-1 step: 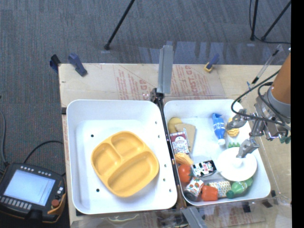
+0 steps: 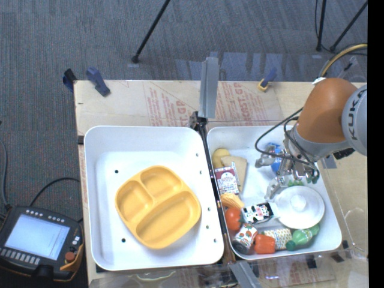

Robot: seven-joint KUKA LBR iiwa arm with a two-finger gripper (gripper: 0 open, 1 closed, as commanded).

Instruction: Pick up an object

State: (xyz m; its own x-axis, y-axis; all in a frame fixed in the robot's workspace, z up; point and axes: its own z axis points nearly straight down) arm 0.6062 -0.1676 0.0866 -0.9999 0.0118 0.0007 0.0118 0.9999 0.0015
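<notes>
Grey carpet surrounds the counter [image 2: 156,104], a board with red print that carries two shallow white bins side by side. A pendant with a lit screen [image 2: 37,240] lies on the floor at near left.

Left bin [image 2: 99,161]: one yellow divided plate [image 2: 158,206], lying flat near the middle.

Right bin [image 2: 333,221]: crowded. A pale yellow block [image 2: 240,168] and a small red-labelled packet [image 2: 226,180] lie toward the far left corner. A white round lid-like dish [image 2: 299,206] sits right of centre. Along the near wall are a red tomato-like piece [image 2: 233,219], a black-and-white printed carton [image 2: 258,212], an orange-red piece [image 2: 264,243] and a green item [image 2: 302,237].

The tool [image 2: 287,176] hangs over the right bin, at the far edge of the white dish, seemingly just above it. Its finger spread cannot be told; nothing is seen held.
</notes>
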